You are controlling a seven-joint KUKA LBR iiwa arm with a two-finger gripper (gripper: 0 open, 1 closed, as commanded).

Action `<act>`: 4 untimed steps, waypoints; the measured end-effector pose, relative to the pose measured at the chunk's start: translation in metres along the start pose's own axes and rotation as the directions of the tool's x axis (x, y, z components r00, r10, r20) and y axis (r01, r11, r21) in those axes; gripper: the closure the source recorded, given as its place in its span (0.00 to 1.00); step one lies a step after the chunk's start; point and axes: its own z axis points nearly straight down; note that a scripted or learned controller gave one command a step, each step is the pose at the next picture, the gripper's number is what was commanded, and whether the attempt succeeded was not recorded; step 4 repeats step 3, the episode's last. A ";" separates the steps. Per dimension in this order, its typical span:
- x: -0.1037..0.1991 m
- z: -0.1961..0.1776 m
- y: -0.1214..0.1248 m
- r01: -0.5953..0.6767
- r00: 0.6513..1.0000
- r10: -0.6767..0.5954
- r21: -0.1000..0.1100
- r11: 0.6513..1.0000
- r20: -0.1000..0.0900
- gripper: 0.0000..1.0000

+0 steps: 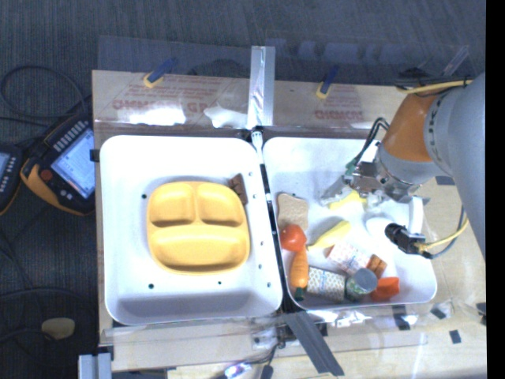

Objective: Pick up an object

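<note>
My gripper (349, 189) hangs low over the far middle of the right bin (316, 158), at the end of the grey arm with its orange band (410, 133). A small yellow piece (348, 200) lies right under it; whether it is gripped I cannot tell. Nearer the front lie a yellow banana-like piece (328, 232), a tan bread slice (293, 209), a red tomato (292, 237) and an orange carrot (299, 268). A printed can (325, 283), a white packet (347, 254), a grey round lid (363, 280) and a red item (387, 288) crowd the front right corner.
The left bin (126, 172) holds a yellow divided tray (197, 226) with a small brown object (237, 184) at its far right corner. A black cable plug (397, 236) hangs off the arm over the right bin. A handheld controller (67, 168) lies off the bench at left.
</note>
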 end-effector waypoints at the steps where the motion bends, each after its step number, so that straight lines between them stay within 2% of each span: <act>1: 0.040 -0.001 -0.056 -0.023 1.000 0.023 -0.001 1.000 -0.001 0.00; 2: 0.040 -0.011 -0.055 -0.024 1.000 0.024 -0.003 1.000 -0.003 1.00; 3: 0.104 -0.210 -0.056 -0.024 1.000 0.024 0.008 1.000 0.001 1.00; 4: 0.104 -0.210 -0.056 -0.024 1.000 0.024 0.008 1.000 0.001 1.00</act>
